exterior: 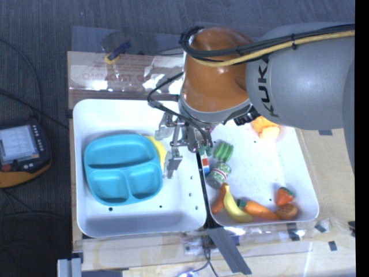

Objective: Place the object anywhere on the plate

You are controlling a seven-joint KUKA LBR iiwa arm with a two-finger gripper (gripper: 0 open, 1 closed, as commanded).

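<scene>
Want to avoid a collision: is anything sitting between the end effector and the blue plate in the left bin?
Nothing visible does. The end effector hangs just right of the blue three-compartment plastic plate, with bare white bin floor below it.

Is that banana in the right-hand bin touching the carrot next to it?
Touching. In the camera view the banana lies against the carrot near the right bin's front edge, their outlines meeting with no white floor between them.

bins [81, 154]: 2 | blue plate [122, 167]: 1 | banana [233, 206]: 1 | carrot [258, 208]: 1 | green cans [222, 151]: 2
</scene>
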